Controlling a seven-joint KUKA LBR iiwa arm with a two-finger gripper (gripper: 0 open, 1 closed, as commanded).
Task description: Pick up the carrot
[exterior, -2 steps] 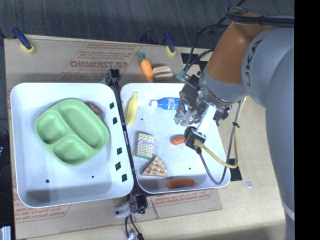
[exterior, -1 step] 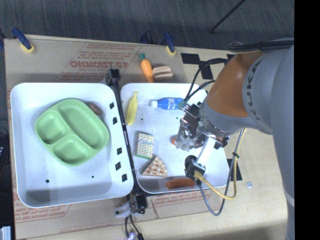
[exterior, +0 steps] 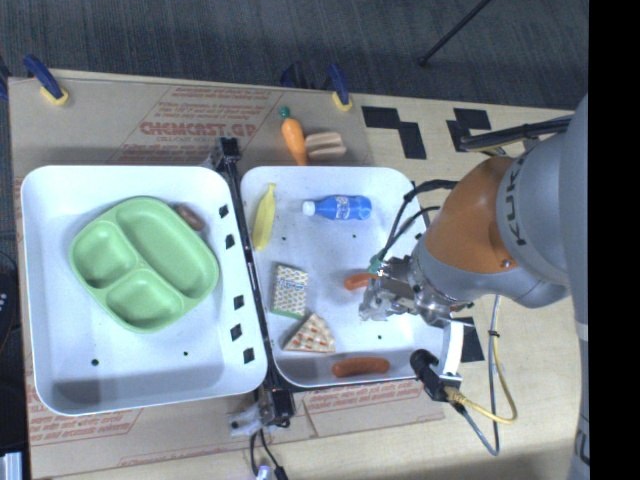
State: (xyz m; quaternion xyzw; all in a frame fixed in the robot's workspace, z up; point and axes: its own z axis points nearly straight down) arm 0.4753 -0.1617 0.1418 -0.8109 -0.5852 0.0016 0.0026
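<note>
An orange carrot (exterior: 292, 140) with a green top lies on the bench just beyond the right bin's (exterior: 400, 180) far rim, next to a brown bun-like piece (exterior: 325, 146). Inside the right bin, a small orange-red piece (exterior: 356, 281) lies on the floor, its right end hidden under my gripper (exterior: 383, 296). The gripper is low over the right part of that bin, right beside this piece. Whether it touches the piece is hidden by the wrist.
The right bin also holds a yellow banana (exterior: 264, 216), a blue bottle (exterior: 340, 207), a patterned square (exterior: 291, 290), a waffle wedge (exterior: 310, 336) and a red sausage (exterior: 360, 367). The left bin (exterior: 40, 298) bears a green divided plate (exterior: 145, 261) and a brown item (exterior: 189, 215).
</note>
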